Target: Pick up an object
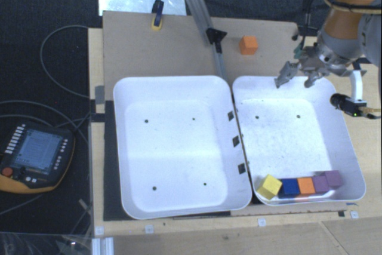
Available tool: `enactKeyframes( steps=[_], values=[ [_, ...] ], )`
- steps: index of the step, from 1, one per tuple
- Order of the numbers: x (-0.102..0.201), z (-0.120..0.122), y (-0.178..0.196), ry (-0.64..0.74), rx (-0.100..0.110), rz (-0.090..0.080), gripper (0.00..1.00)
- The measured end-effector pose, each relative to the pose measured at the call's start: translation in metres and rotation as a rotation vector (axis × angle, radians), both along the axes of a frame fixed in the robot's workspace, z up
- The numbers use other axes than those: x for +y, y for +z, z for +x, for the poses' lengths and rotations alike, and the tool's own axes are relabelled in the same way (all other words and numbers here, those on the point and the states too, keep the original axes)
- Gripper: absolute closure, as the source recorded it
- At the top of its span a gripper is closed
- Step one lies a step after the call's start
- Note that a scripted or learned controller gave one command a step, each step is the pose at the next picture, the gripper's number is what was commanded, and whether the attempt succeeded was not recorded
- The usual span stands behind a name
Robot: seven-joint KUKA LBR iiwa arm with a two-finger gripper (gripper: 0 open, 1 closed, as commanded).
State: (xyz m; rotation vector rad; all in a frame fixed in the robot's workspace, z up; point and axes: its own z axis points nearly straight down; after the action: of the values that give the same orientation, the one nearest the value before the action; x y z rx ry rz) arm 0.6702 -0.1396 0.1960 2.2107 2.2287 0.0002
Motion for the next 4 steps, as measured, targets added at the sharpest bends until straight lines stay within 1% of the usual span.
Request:
enactKeyframes(
  steps=[1, 2, 3, 4],
  values=[
    [-0.01, -0.062, -0.091, -0.01, 0.01, 0.003, 0.0],
    [0.087, -0.125, -0.002, 0.005, -0.003, 0.006, 0.0],
    [0.056, -0.179, -0.039, -0.013, 0.006, 0.002, 0.0],
    [0.05, -0.185, -0.05, -0.008, 0.001, 0.002, 0.0]
  ],
)
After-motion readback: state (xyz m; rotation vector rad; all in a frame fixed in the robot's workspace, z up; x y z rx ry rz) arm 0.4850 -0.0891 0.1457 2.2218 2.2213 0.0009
